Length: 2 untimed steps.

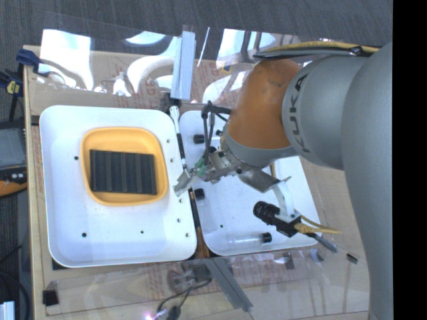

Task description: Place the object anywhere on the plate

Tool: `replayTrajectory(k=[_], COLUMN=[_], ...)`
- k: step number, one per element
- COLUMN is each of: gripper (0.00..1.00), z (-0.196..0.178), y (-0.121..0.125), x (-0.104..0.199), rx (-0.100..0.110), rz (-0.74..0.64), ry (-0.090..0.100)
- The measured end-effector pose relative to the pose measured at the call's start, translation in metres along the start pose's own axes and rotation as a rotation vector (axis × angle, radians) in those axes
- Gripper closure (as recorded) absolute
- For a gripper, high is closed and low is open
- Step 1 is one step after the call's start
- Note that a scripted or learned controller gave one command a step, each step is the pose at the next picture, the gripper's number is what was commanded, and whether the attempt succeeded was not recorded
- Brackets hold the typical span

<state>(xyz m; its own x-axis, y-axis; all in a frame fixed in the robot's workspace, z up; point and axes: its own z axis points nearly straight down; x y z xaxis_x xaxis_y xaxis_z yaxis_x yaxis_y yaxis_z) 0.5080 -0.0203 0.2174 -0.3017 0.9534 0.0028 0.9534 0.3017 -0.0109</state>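
A yellow plate (123, 141) with rounded corners lies in the left white bin (67, 225), and a dark ridged rectangular insert (125, 172) fills its middle. A clear tube with a black cap (248, 241) lies near the front wall of the right white bin (300, 179). My gripper (187, 179) hangs low over the seam between the two bins, just right of the plate's right edge. The tube lies apart from it, toward the front. I see nothing clearly between the gripper's tips at this angle.
The grey arm with its orange band (267, 112) covers much of the right bin. Metal rails and brackets (183, 62) stand behind the bins. Small dark studs (199, 139) dot both bin floors.
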Motion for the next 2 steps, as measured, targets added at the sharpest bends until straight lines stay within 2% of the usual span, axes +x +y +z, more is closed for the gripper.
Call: replayTrajectory(k=[1,2], gripper=[1.00,0.00], z=[-0.0092,-0.0092], y=[0.0006,0.0006], x=[-0.0002,-0.0002], rx=[0.001,0.001], rz=[-0.004,-0.005], ry=[0.000,0.000])
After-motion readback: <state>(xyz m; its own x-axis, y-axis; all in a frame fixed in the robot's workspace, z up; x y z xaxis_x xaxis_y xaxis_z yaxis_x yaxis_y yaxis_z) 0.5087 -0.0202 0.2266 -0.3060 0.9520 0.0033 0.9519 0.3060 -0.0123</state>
